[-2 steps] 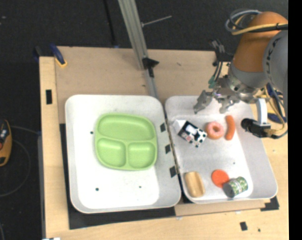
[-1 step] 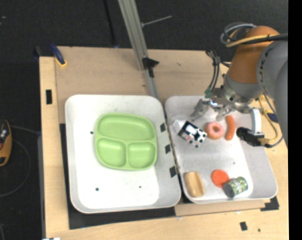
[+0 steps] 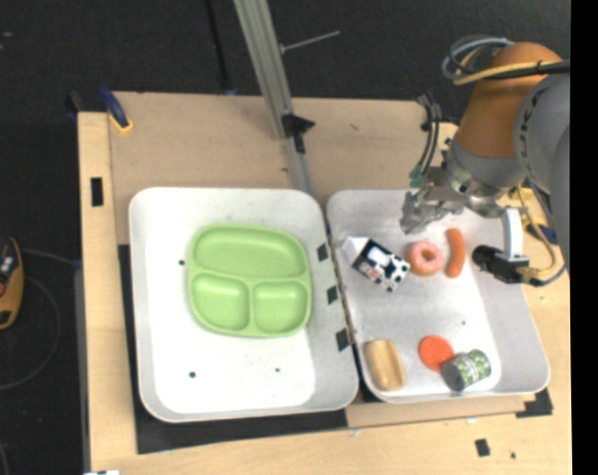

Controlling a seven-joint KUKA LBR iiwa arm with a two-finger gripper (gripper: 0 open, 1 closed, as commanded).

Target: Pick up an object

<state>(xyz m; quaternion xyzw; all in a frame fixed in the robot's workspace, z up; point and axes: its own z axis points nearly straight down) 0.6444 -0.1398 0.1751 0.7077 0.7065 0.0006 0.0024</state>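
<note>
Pink donut (image 3: 425,258), just below pincer (image 3: 415,221)

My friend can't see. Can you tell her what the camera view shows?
A robot arm's gripper hangs over the right bin, just above a pink donut. That bin also holds a carrot, a black-and-white toy, a bread roll, an orange disc and a can. The left bin holds a green tray.

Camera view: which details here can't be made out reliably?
- Claw: too small and blurred to tell open from shut.
- Black-and-white object: too small and blurred to identify.
- Arm: cut off by the right edge.
- Green can: label too small to read.
</note>
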